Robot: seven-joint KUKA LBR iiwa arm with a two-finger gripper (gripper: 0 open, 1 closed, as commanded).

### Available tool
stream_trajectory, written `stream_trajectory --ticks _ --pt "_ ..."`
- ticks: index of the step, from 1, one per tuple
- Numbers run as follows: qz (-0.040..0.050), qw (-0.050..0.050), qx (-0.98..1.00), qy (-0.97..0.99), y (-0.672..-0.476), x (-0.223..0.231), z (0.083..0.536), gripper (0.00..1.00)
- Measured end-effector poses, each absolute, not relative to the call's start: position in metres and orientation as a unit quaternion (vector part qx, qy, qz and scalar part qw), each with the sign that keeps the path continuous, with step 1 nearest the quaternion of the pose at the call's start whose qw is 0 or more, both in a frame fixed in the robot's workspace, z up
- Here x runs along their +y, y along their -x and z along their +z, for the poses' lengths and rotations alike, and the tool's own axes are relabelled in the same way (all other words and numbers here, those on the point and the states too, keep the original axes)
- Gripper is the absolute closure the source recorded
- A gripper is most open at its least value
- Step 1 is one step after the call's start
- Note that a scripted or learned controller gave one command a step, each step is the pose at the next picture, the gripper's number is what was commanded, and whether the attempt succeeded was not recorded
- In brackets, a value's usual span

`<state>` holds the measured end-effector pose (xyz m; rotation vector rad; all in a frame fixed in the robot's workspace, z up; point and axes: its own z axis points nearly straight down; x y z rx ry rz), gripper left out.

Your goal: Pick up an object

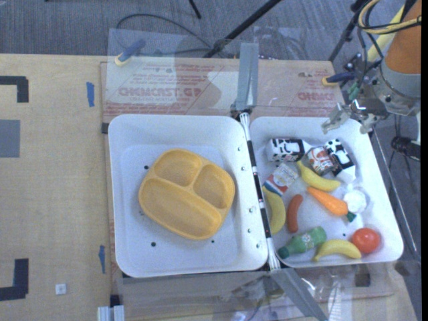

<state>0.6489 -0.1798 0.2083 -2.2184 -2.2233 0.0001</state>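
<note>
you have the table (47, 179) spread under everything, tan, with black corner marks along its left side and blue tape bits. on it sit two white bins, side by side and touching along a hinge-like seam. the left bin (127, 139) carries one thing, a yellow divided tray (187, 192), lying tilted near the bin's middle. the right bin (388, 236) carries all the small pieces you could pick.

the arm (404, 52) comes in at the upper right, orange band showing, cables looped above it. its gripper (350, 116) hangs over the right bin's far right corner, above the rim, apart from every piece. the fingers look spread apart, with nothing between them.

now the pieces in the right bin, bigger ones first. a black and white cow toy (287, 149) lies near the far wall. just right of it a red and white can (319, 160) lies against a small black and white box (341, 158). a banana (316, 178) lies slantwise below the can, touching the carrot (329, 201), whose tip points up-left. a second banana (275, 210) lies along the left wall, beside a red sausage (294, 212). a green bottle (303, 241) lies near the front, with a third banana (337, 249) just to its right and a tomato (365, 240) touching that banana's end. a white cup (355, 199) sits by the carrot's thick end. a small clear packet (283, 176) and a red, white and blue scrap (274, 187) lie between the cow and the second banana.
</note>
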Motion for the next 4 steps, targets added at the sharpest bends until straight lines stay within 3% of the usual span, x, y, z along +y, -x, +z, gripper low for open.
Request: stream_trajectory --ticks 1,2,3,4 --pt "-0.0052 -0.011 -0.717 0.697 -0.634 -0.18 0.119 0.0" --pt "-0.0106 -0.006 -0.714 0.7 -0.651 -0.201 0.101 0.0" --pt "-0.0106 -0.008 -0.715 0.699 -0.652 -0.2 0.112 1.0" --pt "-0.0003 -0.001 -0.719 0.694 -0.668 -0.16 0.2 1.0"
